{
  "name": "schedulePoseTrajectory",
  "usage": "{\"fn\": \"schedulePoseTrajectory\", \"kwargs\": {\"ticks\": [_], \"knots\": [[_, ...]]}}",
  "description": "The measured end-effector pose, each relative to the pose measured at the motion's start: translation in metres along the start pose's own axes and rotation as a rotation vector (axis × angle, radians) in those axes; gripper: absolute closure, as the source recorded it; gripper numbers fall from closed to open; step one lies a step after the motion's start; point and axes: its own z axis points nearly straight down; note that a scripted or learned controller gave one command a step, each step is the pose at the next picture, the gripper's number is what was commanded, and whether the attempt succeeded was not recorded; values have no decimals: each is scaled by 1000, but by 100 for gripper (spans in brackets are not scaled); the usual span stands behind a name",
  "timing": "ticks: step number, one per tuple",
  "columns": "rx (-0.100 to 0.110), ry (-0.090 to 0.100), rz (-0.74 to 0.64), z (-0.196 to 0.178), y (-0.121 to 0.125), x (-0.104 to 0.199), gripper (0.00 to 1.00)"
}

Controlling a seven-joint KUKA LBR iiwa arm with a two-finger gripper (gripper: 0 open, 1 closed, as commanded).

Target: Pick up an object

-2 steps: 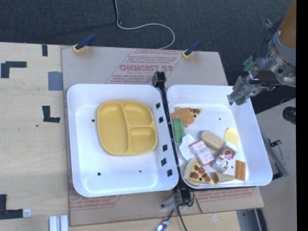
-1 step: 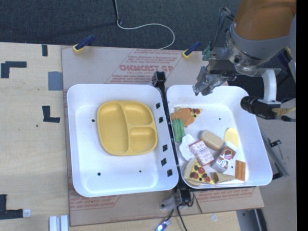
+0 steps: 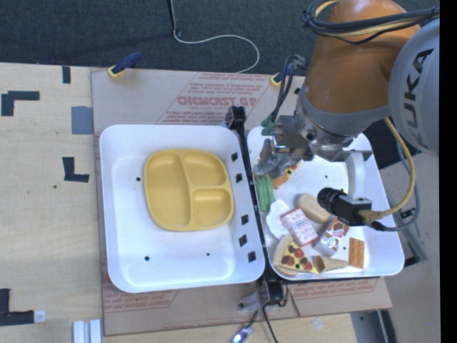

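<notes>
My gripper (image 3: 270,164) hangs low over the left part of the right bin (image 3: 389,263), close to the divider between the bins. Just below it lies a green oblong toy (image 3: 264,194), and a small orange and yellow piece (image 3: 288,171) sits at its right side. Further toward the front lie a red and white packet (image 3: 298,226), a tan bread-like piece (image 3: 310,207), a pizza slice (image 3: 296,257), a small can (image 3: 328,243) and an orange cracker (image 3: 355,252). The big wrist hides the back of this bin.
The left bin (image 3: 118,213) holds a yellow divided plate (image 3: 189,189). Black clips (image 3: 246,220) run along the wall between the bins. A cardboard sheet (image 3: 207,98) lies under both bins, and a white cable (image 3: 214,40) trails behind it.
</notes>
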Motion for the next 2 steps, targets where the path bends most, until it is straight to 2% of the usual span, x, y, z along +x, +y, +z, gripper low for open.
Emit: {"fn": "schedulePoseTrajectory", "kwargs": {"ticks": [1, 2], "knots": [[-16, 1, -2, -71, 6, 49, 100], [-3, -4, 13, 22, 18, -41, 100]]}}
